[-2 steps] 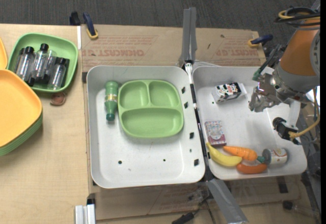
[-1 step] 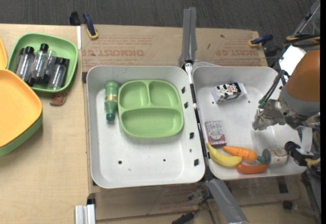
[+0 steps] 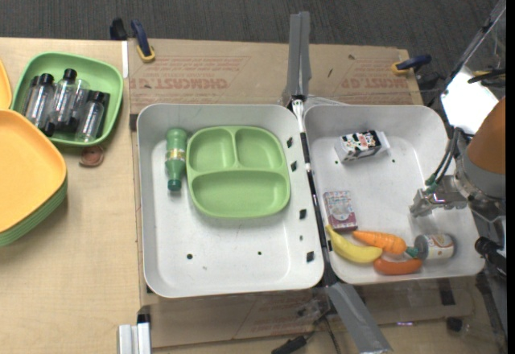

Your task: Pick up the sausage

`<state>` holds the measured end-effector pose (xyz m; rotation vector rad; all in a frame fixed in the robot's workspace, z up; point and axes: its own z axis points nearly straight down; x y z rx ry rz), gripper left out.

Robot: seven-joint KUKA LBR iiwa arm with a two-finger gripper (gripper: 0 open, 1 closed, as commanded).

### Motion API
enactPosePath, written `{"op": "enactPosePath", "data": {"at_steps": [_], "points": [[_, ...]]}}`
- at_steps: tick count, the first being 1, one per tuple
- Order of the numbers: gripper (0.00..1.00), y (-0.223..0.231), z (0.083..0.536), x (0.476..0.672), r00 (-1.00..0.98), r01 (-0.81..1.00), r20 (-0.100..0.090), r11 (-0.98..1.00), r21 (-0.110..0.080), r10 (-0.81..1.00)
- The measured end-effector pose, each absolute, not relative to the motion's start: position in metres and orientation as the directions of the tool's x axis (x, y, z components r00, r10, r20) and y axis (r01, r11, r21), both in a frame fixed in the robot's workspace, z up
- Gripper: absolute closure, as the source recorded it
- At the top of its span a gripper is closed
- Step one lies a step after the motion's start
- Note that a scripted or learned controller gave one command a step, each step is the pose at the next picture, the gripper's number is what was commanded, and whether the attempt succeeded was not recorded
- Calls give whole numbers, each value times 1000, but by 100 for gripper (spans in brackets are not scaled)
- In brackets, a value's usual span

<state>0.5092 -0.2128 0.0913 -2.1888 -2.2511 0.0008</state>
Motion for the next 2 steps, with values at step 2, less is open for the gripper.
{"op": "enactPosePath", "data": {"at_steps": [2], "points": [[100,-183,91,476,571,821,-2,-571,-4,821]]}}
